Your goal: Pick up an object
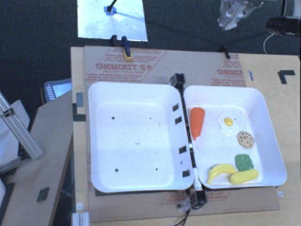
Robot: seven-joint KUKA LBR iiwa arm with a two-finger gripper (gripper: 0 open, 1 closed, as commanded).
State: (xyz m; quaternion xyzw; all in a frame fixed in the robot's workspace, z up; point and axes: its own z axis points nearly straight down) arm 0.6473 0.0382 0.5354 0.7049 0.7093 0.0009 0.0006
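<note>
The right bin (263, 107) holds several toy foods. An orange carrot (196, 121) lies by its left wall. A fried egg (227, 123) sits in the middle, with a round cookie (245, 139) just below and right of it. Near the front lie a yellow banana (219, 171), a green piece (243, 161) and a yellow oblong piece (244, 175). My gripper (228, 16) hangs high at the top right of the view, well beyond the back of the bins and far from every object.
The left bin (94, 126) lies beside the right one, joined by a black clamp strip (184, 135). A shiny metal plate (112, 13) lies beyond the bench at top left. A yellow clamp (127, 54) sits at the back edge.
</note>
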